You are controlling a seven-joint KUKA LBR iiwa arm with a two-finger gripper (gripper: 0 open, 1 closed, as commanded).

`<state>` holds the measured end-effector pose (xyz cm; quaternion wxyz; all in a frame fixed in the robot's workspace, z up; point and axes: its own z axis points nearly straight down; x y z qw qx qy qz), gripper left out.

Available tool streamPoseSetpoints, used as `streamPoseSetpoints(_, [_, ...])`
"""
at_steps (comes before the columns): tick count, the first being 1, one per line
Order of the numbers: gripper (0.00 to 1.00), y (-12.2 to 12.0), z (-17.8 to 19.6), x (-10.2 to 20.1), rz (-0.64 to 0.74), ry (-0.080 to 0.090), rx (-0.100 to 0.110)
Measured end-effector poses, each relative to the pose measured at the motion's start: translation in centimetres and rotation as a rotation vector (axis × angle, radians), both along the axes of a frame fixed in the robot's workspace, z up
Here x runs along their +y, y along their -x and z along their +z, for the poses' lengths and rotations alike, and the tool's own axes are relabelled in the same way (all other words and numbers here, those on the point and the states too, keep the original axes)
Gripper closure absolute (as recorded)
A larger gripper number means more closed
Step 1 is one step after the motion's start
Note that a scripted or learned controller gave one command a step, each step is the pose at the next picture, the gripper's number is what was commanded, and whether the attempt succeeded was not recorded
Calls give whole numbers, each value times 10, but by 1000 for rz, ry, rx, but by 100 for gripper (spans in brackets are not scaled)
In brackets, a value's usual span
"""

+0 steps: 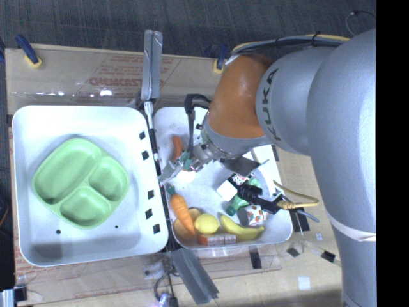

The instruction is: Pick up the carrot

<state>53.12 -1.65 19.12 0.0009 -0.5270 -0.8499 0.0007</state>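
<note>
The carrot point(182, 213), orange with a tapered tip, lies near the front left corner of the right bin point(167, 121). It rests against a yellow lemon point(206, 223). My gripper point(177, 166) hangs over the left side of this bin, just behind the carrot and close to the bin's left wall. A small orange-red piece point(177, 147) lies right behind the gripper. The large orange-banded wrist point(239, 101) covers the back middle of the bin.
A banana point(241, 228), a green bottle point(237, 204), a white patterned cube point(254, 215), a white box point(227, 188) and a red-and-white packet point(216, 239) crowd the bin's front. The left bin point(25, 235) holds a green divided plate point(80, 181).
</note>
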Motion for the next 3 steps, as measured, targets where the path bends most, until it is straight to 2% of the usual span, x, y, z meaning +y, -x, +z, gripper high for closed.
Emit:
streamPoseSetpoints(1, [0,55,0,26,359,-2,2])
streamPoseSetpoints(2, [0,55,0,-25,742,-3,2])
streamPoseSetpoints(3, [100,54,10,-25,746,-2,1])
